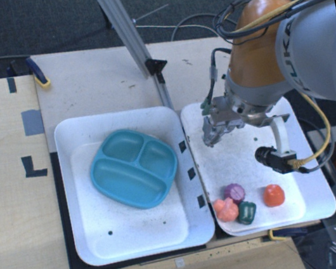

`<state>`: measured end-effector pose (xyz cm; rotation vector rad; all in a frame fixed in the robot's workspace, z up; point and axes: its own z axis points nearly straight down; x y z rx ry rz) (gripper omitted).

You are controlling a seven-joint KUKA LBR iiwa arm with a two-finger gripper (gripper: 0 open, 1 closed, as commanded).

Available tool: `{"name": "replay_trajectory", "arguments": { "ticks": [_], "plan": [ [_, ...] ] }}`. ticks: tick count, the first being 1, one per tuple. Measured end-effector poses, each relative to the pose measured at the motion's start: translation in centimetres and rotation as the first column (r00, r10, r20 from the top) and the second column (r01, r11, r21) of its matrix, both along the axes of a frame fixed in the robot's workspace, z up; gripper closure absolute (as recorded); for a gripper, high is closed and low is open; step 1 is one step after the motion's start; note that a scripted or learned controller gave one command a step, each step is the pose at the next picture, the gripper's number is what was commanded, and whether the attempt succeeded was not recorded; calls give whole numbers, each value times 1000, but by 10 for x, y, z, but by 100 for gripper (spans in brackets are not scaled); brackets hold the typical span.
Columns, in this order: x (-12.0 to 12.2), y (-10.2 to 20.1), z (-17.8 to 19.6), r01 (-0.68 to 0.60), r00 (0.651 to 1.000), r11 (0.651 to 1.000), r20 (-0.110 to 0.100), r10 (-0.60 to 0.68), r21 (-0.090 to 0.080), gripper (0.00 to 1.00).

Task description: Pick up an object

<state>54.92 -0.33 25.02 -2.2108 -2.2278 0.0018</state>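
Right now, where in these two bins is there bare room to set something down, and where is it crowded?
In the right bin, bare floor lies between the gripper and the toys along the near edge. That edge is crowded: purple piece, orange piece, green piece, red piece. In the left bin, the blue divided plate fills the middle; a bare strip runs below it.

Light is even and fairly bright, coming from above, with soft, short shadows. The two white bins [73, 179] are close to washed out, and little surface detail is left on them. The orange band [261, 43] on the arm carries a pale sheen near its top. The whole frame is soft and low in resolution; small items at the right bin's lower edge look fuzzy, and the dark floor at the top is grainy.
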Motion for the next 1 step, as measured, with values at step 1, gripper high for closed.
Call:
{"name": "replay_trajectory", "arguments": {
  "ticks": [1],
  "plan": [
    [1,56,-7,0,1000,1000,0,0,0,100]
  ]
}}
